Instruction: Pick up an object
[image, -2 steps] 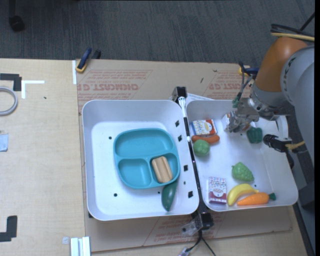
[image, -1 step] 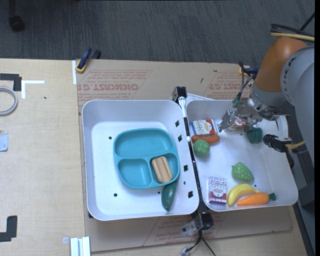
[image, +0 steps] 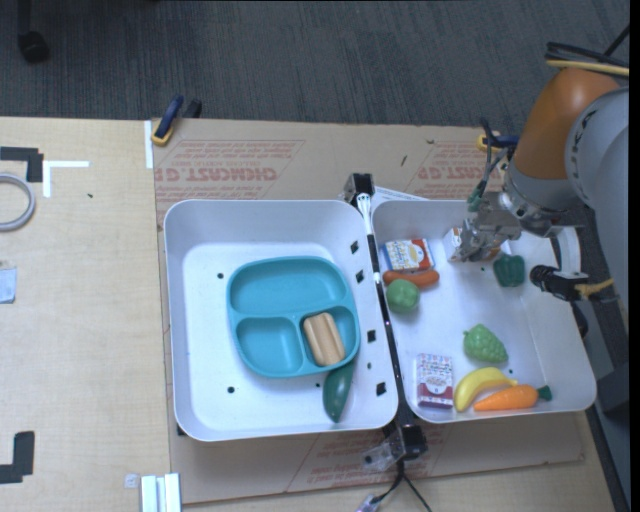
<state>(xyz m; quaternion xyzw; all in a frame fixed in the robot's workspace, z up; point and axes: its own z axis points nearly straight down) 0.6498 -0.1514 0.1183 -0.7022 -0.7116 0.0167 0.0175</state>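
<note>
My gripper (image: 474, 240) hangs low over the back of the right bin (image: 560, 340), under the grey arm with the orange band. A dark green pepper (image: 509, 270) lies just to its right and a little nearer the front. To its left sit a small white and orange carton (image: 407, 254), a short carrot (image: 427, 279) and a round green fruit (image: 403, 294). Nearer the front of this bin are a leafy green vegetable (image: 485, 344), a banana (image: 479, 386), a long carrot (image: 509, 399) and a small red and white box (image: 434, 381).
The left bin (image: 200, 300) bears a teal divided tray (image: 270, 310) with a bread roll (image: 322, 338) in one compartment. A dark green vegetable (image: 337, 393) lies at the tray's front right corner. Clips join the bins along the middle wall (image: 378, 300).
</note>
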